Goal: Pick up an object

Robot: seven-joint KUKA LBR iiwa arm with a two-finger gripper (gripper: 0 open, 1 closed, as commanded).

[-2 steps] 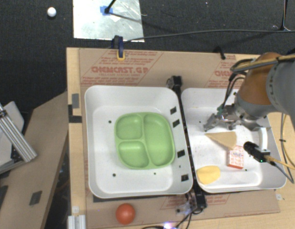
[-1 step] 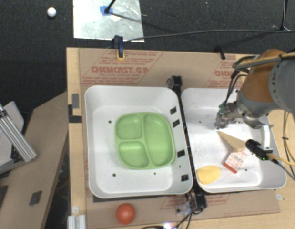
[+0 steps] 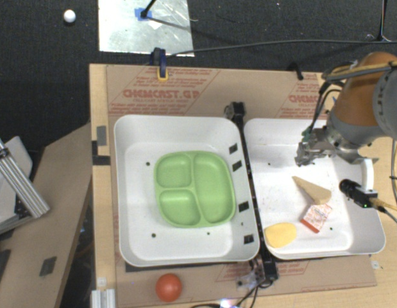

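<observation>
In the right bin (image 3: 275,140) lie three things: a tan cheese-like wedge (image 3: 313,189), a small red and white packet (image 3: 315,217) just below it, and a yellow rounded piece (image 3: 281,234) near the front left corner. My gripper (image 3: 305,155) hangs over the back right part of this bin, above and a little left of the wedge. Nothing shows between its fingers, and their gap is too small to read. The left bin (image 3: 131,140) holds a green divided plate (image 3: 194,188).
The two bins rest on a cardboard sheet (image 3: 185,85). A red ball (image 3: 168,287) lies on the board in front of the left bin. A black clip (image 3: 237,111) sits at the back between the bins. The grey arm (image 3: 365,108) enters from the right.
</observation>
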